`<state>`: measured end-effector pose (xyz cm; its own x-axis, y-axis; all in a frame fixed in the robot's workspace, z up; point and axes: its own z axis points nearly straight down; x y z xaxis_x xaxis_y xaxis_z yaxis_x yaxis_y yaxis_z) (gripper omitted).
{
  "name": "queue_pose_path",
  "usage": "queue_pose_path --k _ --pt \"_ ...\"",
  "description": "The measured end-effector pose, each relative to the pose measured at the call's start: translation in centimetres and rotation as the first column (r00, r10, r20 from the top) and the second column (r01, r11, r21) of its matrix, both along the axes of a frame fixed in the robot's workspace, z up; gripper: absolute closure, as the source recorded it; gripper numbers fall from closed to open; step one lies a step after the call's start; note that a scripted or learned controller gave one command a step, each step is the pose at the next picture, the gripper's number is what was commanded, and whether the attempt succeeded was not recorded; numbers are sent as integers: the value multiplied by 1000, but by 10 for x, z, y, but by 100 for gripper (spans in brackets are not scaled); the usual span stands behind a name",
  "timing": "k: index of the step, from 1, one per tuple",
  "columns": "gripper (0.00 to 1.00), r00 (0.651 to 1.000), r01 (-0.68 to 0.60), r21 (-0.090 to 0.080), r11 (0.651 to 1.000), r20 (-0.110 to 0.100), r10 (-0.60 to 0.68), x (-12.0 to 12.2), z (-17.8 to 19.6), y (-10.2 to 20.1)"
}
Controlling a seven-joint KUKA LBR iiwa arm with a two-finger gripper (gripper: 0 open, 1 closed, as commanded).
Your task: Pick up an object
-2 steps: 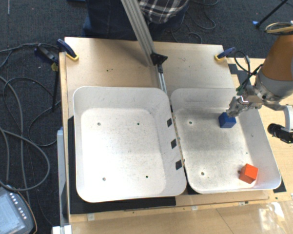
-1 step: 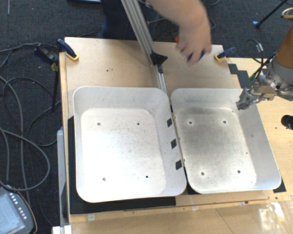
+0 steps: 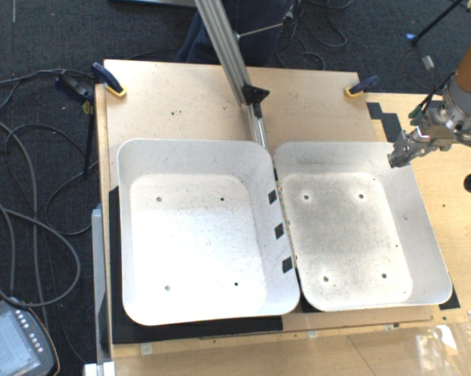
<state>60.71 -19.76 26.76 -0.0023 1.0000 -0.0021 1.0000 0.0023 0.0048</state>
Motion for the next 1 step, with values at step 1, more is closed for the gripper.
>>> queue_pose_path --k 1 --pt "100 1000 -6 3 1000 -5 6 12 -14 56"
